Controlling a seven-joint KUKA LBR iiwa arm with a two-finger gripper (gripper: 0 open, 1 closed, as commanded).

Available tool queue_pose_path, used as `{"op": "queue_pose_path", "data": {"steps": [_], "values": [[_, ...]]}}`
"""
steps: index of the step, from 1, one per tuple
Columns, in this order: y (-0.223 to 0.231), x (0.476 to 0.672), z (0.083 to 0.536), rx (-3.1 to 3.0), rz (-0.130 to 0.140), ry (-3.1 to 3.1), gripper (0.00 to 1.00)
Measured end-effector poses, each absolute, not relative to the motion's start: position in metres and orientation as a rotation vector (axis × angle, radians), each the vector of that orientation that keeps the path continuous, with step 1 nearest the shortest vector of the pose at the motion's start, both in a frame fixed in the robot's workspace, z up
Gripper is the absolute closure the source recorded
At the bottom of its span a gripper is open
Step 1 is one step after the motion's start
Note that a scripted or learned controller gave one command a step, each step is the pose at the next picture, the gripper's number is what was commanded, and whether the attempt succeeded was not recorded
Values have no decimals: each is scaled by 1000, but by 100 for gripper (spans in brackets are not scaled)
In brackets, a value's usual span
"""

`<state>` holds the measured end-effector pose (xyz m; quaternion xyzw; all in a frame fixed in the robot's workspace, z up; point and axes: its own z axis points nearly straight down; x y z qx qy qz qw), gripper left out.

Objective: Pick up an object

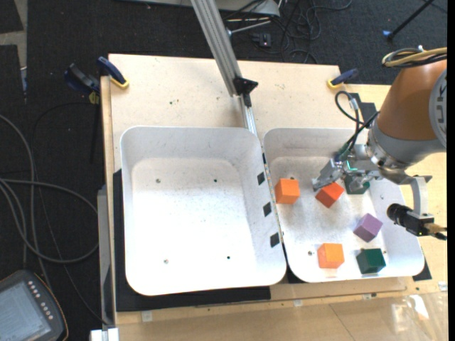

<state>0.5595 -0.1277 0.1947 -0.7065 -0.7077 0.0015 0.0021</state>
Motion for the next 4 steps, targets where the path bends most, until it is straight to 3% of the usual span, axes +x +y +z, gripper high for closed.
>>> {"op": "queue_pose_path", "data": {"steps": [1,3,4], "values": [[-128,561,197,-2221,0,-2221,0],[-128,557,93,-2222,3,-2220,0],[-128,558,105,-2224,-1,-2221,100]]}}
